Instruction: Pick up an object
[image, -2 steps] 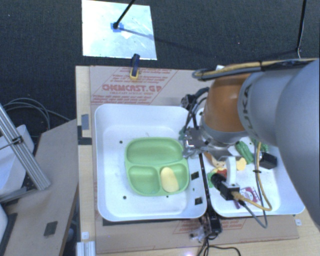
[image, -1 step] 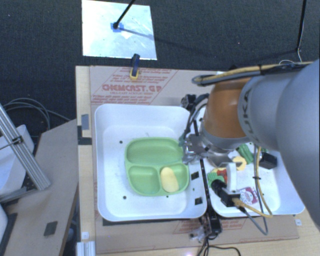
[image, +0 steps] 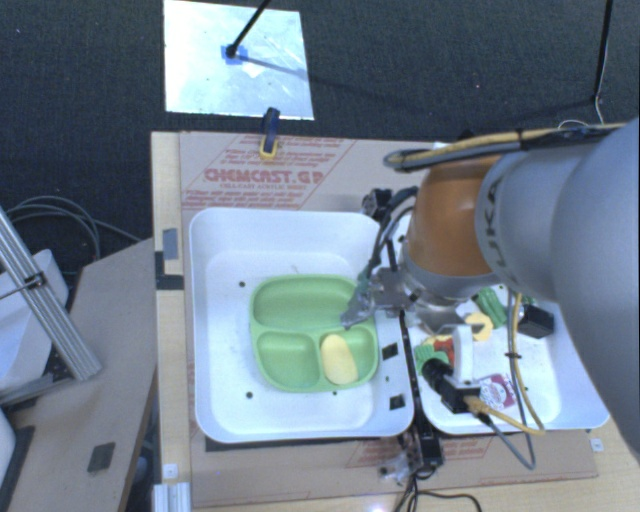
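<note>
Green plastic fills the middle of the left white bin (image: 215, 300): a sectioned tray (image: 300, 312) with one wide compartment across its upper part and two smaller ones below. In the lower right compartment lies a pale yellow, egg-shaped object (image: 339, 359), the only loose item on the tray. Its long axis runs nearly top to bottom in the frame, leaning slightly so the upper end tips toward the left; both ends look equally rounded, so no clear front or back can be told.

Reaching in from the right of the frame, the grey arm (image: 560, 215) with its orange band (image: 452, 215) covers much of the right white bin (image: 570, 395). The gripper (image: 357, 306) hangs over the right edge of the tray's wide compartment, just above and a little right of the yellow object in the picture, apart from it. Its dark metal fingers seem to sit close together with nothing visible between them, though at this angle and blur their exact spread cannot be told.

Below the arm, in the right bin, small items lie crowded together: a green piece (image: 492, 303), a small yellow piece (image: 478, 324), something red and white (image: 462, 350), and a packet with a red label (image: 497, 391). Yellow cable (image: 520, 415) loops down across that bin.
</note>
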